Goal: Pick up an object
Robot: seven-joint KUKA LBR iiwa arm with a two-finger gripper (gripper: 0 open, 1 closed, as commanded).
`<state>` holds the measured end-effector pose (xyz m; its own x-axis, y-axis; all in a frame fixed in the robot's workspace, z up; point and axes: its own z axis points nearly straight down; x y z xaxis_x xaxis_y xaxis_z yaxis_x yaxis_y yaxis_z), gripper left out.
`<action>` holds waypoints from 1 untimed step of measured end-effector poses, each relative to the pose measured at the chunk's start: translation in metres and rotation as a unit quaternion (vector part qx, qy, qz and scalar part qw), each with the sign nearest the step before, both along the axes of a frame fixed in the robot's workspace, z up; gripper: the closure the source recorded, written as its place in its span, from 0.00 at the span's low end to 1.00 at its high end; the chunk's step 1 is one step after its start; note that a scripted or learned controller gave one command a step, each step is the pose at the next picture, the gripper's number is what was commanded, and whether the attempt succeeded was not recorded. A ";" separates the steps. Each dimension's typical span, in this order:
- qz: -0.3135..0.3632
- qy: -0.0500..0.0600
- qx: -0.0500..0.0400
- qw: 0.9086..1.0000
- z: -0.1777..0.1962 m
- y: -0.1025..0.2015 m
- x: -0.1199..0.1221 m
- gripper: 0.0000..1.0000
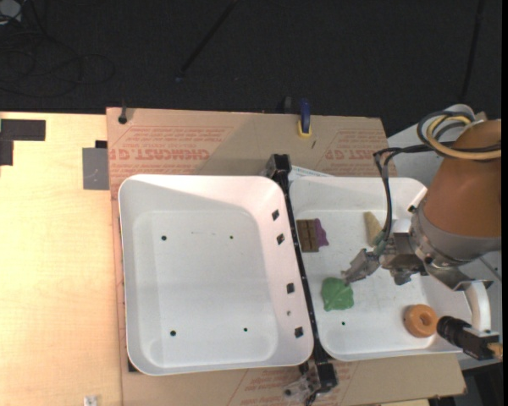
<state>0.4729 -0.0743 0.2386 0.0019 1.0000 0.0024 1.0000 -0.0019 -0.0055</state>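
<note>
Orange ring (pixel 421 320) at five o'clock in the right bin (pixel 356 194). Green object (pixel 337 295) at the bin's centre. Gripper (pixel 354 274) just above it at one o'clock, fingers slightly parted, holding nothing. Purple-brown block (pixel 311 234) at eleven o'clock; tan piece (pixel 372 225) farther back.

Two white bins: left bin (pixel 199 269) and right bin (pixel 356 205); green object (pixel 337 295); purple-and-brown block (pixel 311 234); orange ring (pixel 421 320); cream piece (pixel 372 226); brown cardboard (pixel 237 146) with red print; pale wooden bench (pixel 42 286)
</note>
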 end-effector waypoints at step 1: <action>0.000 0.001 0.000 1.000 0.008 -0.001 0.002 1.00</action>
